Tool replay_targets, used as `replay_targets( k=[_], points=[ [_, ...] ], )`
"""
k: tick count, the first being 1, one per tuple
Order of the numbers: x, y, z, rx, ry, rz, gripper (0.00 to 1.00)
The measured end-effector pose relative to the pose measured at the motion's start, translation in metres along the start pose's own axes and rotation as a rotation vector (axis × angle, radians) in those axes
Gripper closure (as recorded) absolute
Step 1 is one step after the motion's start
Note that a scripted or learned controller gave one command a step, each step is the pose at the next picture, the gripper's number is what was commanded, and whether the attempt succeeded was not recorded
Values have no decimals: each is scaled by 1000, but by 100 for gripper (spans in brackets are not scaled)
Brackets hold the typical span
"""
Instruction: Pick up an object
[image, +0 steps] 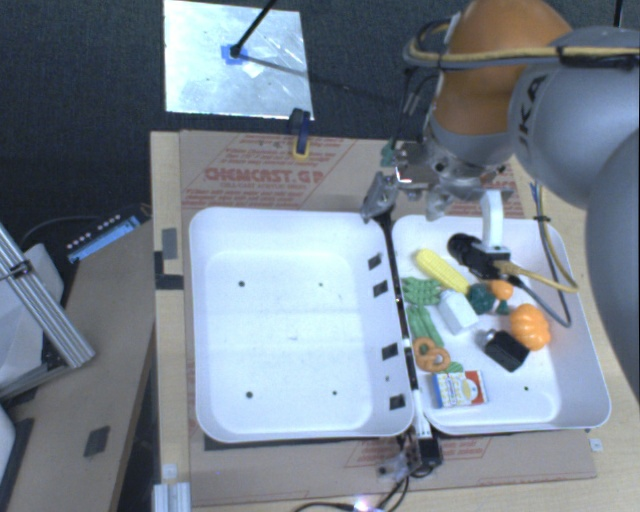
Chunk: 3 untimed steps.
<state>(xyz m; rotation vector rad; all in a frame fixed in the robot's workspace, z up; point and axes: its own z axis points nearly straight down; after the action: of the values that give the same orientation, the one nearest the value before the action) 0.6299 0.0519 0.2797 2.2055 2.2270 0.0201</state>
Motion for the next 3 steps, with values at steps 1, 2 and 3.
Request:
replay_targets(
  k=[1, 2, 3],
  points=[
    [-4, -1, -5, 9, -3, 1, 100],
    [55, -67, 101, 29, -2, 0, 100],
    [99, 18, 198, 20, -4, 6, 100]
  ],
)
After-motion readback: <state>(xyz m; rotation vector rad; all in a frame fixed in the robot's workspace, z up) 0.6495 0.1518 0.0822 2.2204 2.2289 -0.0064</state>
